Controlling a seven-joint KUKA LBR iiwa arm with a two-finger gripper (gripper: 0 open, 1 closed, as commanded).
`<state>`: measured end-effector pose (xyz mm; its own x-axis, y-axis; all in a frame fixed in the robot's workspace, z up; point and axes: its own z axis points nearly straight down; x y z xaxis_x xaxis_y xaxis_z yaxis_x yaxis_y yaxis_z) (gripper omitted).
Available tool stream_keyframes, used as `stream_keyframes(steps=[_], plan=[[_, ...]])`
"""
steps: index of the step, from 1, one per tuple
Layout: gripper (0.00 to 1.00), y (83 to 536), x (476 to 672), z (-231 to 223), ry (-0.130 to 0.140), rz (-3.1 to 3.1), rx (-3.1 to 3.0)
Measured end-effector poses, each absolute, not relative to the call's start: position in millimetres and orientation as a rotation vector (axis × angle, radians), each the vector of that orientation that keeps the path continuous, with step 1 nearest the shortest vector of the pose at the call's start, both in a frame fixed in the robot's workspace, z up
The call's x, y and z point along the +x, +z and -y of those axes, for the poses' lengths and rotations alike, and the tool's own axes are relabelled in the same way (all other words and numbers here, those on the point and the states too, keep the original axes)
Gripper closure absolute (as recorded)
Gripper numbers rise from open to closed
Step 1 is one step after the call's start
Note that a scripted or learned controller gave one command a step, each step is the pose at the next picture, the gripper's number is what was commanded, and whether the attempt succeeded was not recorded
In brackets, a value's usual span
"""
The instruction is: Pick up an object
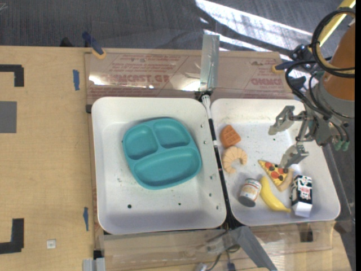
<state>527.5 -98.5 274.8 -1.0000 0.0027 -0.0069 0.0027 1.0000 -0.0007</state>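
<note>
My gripper (287, 138) hangs over the right bin (254, 112), open, with nothing between its two grey fingers (281, 121). Just below its lower fingertip lies a pizza slice (274, 174). A yellow banana (269, 196) lies next to a small tin can (249, 191), and a black-and-white milk carton (302, 195) sits at the bin's right front. Further left are a croissant (234, 158) and an orange bread piece (229, 135).
A teal divided plate (162, 152) lies in the left bin (107, 151). A raised divider (213, 151) separates the two bins. The arm's cables and orange band (338, 66) loom over the right bin's far right corner.
</note>
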Motion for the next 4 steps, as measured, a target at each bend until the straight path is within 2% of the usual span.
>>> stream_keyframes(steps=[1, 2, 3, 4], plan=[[0.0, 106.7, 549.7, 103.4, -0.001, -3.126, 0.116], [1.0, 118.7, 551.8, 102.7, -0.004, -3.118, 0.112], [1.0, 187.0, 538.0, 38.1, 0.003, -3.087, 0.53], [1.0, 251.1, 481.3, -57.5, 0.008, -3.112, 0.349]])
